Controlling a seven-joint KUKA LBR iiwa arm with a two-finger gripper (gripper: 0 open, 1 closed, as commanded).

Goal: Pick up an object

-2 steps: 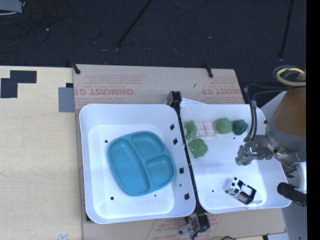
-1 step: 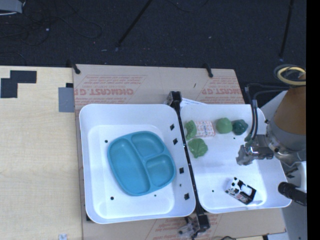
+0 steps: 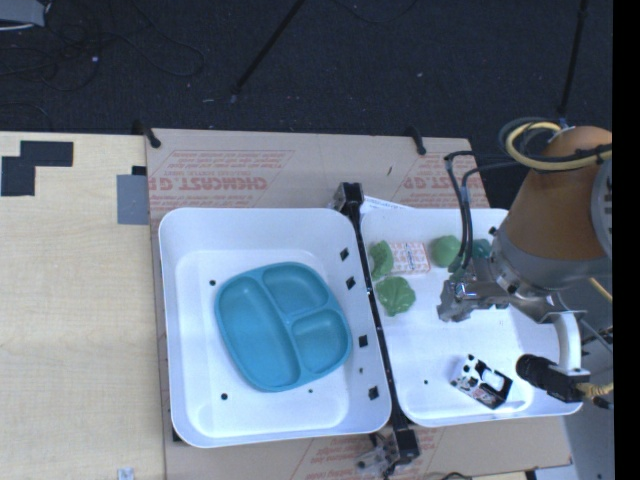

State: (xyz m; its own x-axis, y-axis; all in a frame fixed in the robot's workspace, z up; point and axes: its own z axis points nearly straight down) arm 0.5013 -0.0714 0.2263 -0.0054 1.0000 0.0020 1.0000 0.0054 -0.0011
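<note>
Two white bins side by side. Right bin (image 3: 520, 408): gripper (image 3: 458, 303) low over its floor, jaw opening not discernible. Just left of the jaws, two green leafy pieces (image 3: 395, 294) and a small printed packet (image 3: 409, 257); just behind, another green piece (image 3: 445, 249); nearer the camera, a black-and-white object (image 3: 480, 383). Farther left, left bin (image 3: 180, 268) holding a blue divided tray (image 3: 283, 325).

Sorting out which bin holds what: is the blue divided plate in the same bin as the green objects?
No, the blue divided plastic plate lies in the left white bin, while the green objects lie in the right white bin.
</note>
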